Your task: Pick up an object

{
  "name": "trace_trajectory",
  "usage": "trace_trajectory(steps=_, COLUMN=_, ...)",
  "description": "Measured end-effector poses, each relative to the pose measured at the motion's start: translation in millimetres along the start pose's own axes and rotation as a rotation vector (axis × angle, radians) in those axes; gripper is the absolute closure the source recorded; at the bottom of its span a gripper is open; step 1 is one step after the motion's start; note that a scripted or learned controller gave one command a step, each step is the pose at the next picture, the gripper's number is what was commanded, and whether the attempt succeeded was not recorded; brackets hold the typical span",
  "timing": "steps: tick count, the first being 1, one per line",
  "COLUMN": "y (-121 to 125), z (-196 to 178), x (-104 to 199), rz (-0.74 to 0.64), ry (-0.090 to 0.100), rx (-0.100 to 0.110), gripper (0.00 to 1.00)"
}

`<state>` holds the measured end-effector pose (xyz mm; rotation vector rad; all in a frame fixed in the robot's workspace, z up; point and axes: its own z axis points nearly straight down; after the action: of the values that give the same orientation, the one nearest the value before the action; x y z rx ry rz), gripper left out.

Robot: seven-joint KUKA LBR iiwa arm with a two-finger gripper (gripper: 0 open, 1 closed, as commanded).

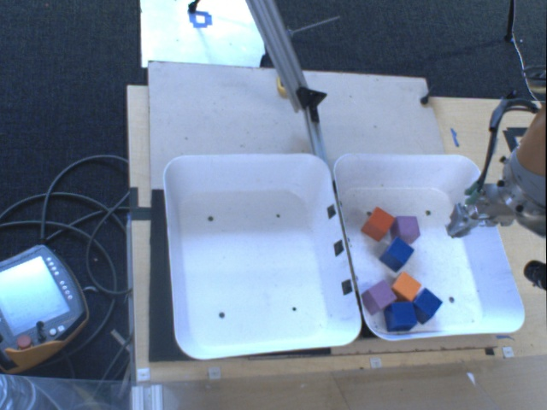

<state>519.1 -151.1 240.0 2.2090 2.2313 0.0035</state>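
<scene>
Here, small cubes (396,254) that look light, rigid and flat-faced, best pinched across opposite faces, lie clustered in the right bin (504,319), while the pincer (461,220) hovers near its right rim, holding nothing visible.

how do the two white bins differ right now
The left shallow white plastic bin shows only its bare floor with a few small dark dots, while the right shallow white plastic bin holds seven small cubes, orange, purple and blue. The arm's end effector hangs over the right bin's far right side; nothing hangs over the left bin. Both are white, shallow, round-cornered, and touch along a shared edge.
</scene>
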Motion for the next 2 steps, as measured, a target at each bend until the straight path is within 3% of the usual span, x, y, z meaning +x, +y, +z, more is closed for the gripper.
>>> trace_trajectory(steps=2, y=55.8, z=-11.6, x=106.9, rz=-0.001, ry=0.002, rx=-0.002, gripper=1.00)
